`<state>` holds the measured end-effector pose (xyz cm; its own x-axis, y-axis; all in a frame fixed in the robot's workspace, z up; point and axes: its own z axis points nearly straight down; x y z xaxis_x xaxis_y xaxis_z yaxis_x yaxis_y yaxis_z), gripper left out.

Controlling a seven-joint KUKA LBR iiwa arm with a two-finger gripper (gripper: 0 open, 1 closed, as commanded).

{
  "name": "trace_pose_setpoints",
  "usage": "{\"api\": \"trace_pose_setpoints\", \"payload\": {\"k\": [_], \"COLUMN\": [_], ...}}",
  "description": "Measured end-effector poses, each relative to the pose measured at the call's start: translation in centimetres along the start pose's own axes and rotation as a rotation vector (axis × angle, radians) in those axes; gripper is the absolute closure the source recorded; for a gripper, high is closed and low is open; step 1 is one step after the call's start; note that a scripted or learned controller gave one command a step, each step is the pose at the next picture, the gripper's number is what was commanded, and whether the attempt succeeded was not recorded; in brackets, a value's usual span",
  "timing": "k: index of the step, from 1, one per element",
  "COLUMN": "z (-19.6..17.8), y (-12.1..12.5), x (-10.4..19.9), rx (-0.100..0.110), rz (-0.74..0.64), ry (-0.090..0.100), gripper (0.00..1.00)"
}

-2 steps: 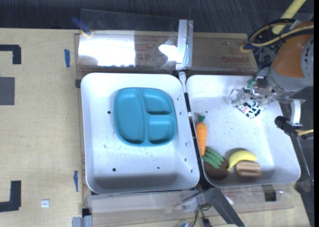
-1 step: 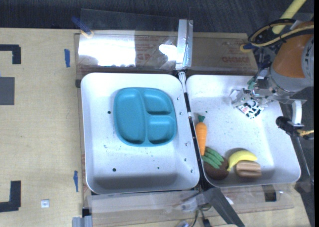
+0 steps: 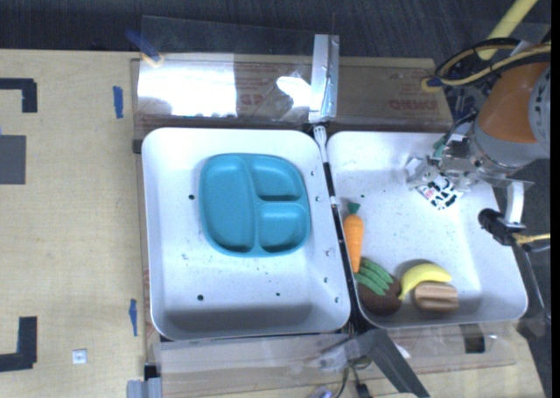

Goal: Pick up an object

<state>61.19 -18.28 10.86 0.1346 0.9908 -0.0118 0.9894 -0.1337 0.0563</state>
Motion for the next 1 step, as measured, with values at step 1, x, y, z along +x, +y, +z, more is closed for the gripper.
{"api": "trace_pose_setpoints", "payload": {"k": [1], "z": [0.03], "y": [-0.04], "x": [-0.38], "rx": [0.002], "rz": [0.121], "ry": [0.007], "gripper": [0.0]}}
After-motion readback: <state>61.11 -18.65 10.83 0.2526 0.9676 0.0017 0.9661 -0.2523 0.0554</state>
